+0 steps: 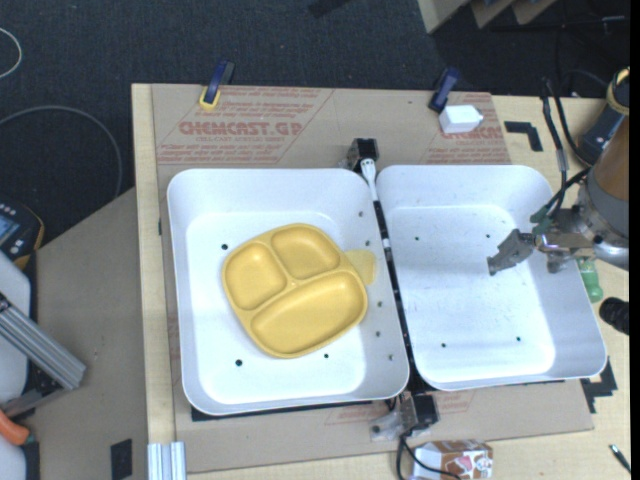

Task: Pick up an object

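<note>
On a cardboard-topped bench, two white bins, yellow divided plate, dark carpet.

Printed in red on the board behind the left bin: "CHEMCAST GP", upside down. Same print behind the right bin, partly hidden.

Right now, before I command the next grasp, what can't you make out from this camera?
- Gripper: too small and dark in the camera view to read the finger state.
- Arm: cut off by the right edge.
- Small yellow piece: partly tucked under the yellow divided plate in the left bin; its shape is unclear.
</note>
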